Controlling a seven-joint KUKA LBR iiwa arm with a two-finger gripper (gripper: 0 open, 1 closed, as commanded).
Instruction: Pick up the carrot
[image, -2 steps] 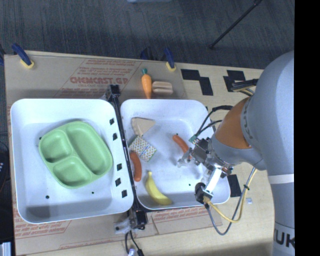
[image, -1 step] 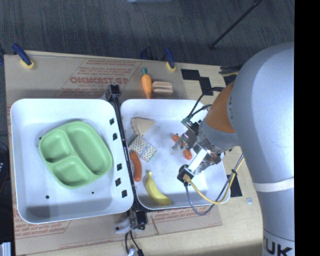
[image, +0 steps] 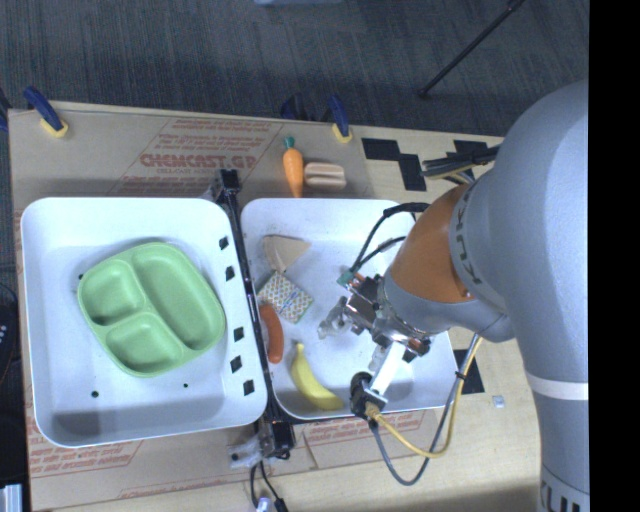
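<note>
Lying on the surface (image: 150, 150) just beyond the far rim of the right bin (image: 330, 212), the carrot (image: 292, 170) sits beside a small tan block (image: 325, 176). The pincer (image: 338, 318) hangs inside the right bin, well apart from the carrot; whether it is open or closed I cannot tell. A banana (image: 312, 383) lies near it.

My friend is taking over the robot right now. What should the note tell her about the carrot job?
Gripper: over the right bin, nothing seen in it; whether it is open or shut can't be told.
Carrot: lying on the bench behind the right bin, outside it, beside a small tan block.
In the right bin: banana, sausage.
Left bin: green tray.
Done: nothing yet.
Left: reach the carrot, grasp, lift.
</note>
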